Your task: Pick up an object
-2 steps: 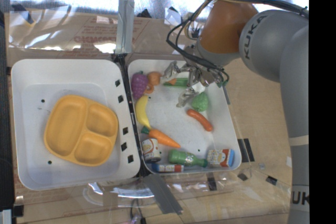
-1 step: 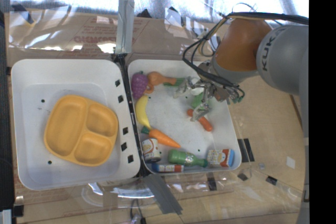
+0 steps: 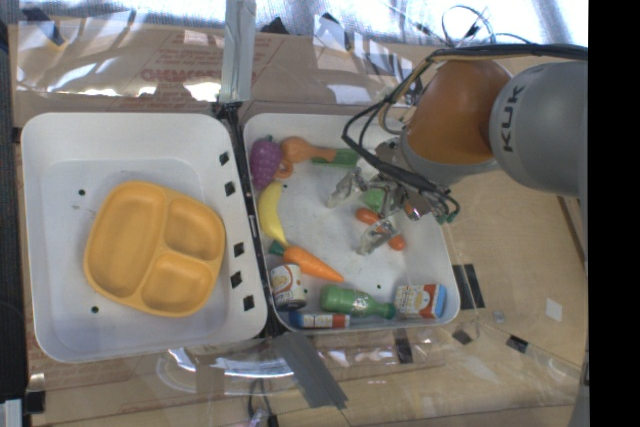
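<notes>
We see the gripper [image 3: 368,215] low in the right bin [image 3: 440,290] at centre frame, its fingers spread and grasping nothing; a small orange piece [image 3: 368,214] lies between them; a carrot [image 3: 312,263] and banana [image 3: 270,213] lie to its left; a yellow tray [image 3: 153,248] fills the left bin [image 3: 50,165].

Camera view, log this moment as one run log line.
claw open, low in right bin | nothing between fingers | banana, carrot, green bottle untouched

You had one camera, fixed high above the surface [image 3: 520,245]. It looked down at a slant on both white bins [image 3: 40,215], with the arm [image 3: 530,120] coming in from the right.
</notes>
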Controlling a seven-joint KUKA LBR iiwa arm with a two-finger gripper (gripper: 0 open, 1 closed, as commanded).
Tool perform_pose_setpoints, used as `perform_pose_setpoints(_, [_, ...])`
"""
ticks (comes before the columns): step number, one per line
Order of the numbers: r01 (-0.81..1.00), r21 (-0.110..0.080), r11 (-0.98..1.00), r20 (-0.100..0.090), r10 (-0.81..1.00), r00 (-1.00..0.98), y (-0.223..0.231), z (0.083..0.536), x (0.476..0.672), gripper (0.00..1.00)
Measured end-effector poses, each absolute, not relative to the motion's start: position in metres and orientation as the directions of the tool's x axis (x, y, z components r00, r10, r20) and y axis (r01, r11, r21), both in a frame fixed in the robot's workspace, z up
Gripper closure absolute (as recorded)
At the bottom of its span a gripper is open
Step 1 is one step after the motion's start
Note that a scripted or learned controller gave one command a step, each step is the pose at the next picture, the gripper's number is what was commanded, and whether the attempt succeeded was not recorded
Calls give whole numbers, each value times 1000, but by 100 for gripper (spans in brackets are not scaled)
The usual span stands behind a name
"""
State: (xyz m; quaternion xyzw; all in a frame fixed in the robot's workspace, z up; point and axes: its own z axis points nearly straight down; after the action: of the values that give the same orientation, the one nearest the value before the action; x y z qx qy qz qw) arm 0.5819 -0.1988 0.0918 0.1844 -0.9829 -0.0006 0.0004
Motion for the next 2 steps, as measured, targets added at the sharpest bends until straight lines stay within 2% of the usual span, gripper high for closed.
perform_pose_setpoints(1, [-368,0,930,-3,-368,-930,-197,103,584,100])
perform_pose_setpoints(2, [-296,-1,955,-5,-296,-955,-154,94,655,100])
